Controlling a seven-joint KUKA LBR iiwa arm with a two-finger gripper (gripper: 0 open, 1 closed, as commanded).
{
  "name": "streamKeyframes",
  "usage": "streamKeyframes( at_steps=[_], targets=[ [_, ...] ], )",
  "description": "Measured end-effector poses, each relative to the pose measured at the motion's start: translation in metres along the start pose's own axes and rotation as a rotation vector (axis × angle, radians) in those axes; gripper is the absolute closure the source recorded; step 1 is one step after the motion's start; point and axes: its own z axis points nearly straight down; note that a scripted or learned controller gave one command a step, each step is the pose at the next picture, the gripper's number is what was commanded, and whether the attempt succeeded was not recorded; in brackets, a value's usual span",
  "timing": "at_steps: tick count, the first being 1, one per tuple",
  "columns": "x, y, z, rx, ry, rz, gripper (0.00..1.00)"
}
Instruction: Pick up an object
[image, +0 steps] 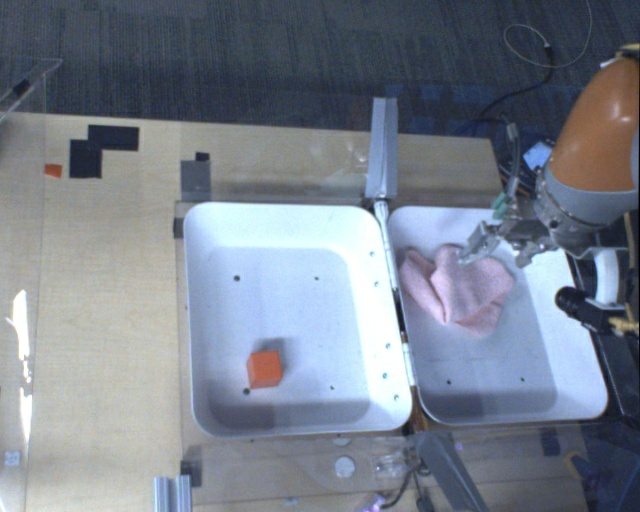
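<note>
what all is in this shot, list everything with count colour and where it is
bins: 2, white, side by side on the bench
block: 1, orange, lower middle of the left-hand bin
cloth: 1, pink, crumpled, upper left part of the right-hand bin
bench: 1, light wood, under both bins
black shapes: a couple, black, upper left of the bench
small square: 1, orange, beside the black shapes
arm: 1, grey with orange band, reaching in from the right
end effector: 1, metallic, over the cloth's upper right edge
</note>
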Motion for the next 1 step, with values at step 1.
streamKeyframes(
  at_steps=[1],
  targets=[
    [-0.0162, -0.0068, 0.1477, -0.007, -0.001, -0.166, 0.00]
  ],
)
